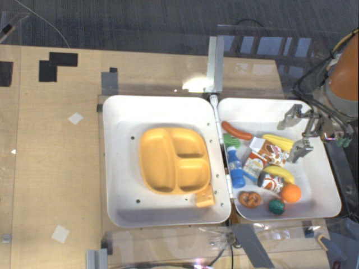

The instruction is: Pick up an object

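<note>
- Gripper [299, 132]: fingers spread apart, nothing between them, poised over the right bin [331, 175] near its far right side.
- Right bin contents: hot dog [237, 131], two bananas [278, 142], orange [290, 193], blue bottle [235, 169], pretzel [249, 199].
- Left bin [120, 150]: yellow divided tray [173, 159].

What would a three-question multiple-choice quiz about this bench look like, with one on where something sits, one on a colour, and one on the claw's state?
1. Where is the yellow tray?
A. left bin
B. right bin
C. on the bench outside the bins

2. What colour is the bottle?
A. red
B. blue
C. white

3. How is the gripper?
A. shut on a banana
B. shut on the bottle
C. open, holding nothing

Answers:
1 A: the tray lies in the left bin.
2 B: the bottle by the right bin's left wall is blue.
3 C: its fingers stand apart above the toys, with nothing between them.
</note>
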Motion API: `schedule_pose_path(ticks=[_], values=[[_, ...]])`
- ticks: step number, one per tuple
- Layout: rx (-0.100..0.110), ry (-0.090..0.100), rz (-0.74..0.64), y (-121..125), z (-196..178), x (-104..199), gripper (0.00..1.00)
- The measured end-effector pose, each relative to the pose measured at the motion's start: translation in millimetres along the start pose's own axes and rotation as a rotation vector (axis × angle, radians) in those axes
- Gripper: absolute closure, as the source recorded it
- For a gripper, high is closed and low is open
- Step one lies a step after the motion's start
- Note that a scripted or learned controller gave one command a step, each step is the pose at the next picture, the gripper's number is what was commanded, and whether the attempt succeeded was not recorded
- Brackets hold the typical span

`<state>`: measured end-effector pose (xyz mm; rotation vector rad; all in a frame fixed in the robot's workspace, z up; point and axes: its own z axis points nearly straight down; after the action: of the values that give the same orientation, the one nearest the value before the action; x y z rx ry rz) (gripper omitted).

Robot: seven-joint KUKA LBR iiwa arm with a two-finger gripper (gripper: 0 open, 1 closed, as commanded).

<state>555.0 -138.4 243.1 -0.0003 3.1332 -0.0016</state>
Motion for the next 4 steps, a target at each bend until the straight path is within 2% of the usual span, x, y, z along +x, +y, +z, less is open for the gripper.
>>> schedule_pose_path(ticks=[1,2,3,4], values=[[0.005,-0.019,0.215,-35,116,4,0.00],[0.007,-0.039,0.207,-34,100,-2,1.00],[0.006,-0.038,0.207,-33,101,-2,0.00],[0.000,-0.013,0.376,-33,149,-76,0.00]])
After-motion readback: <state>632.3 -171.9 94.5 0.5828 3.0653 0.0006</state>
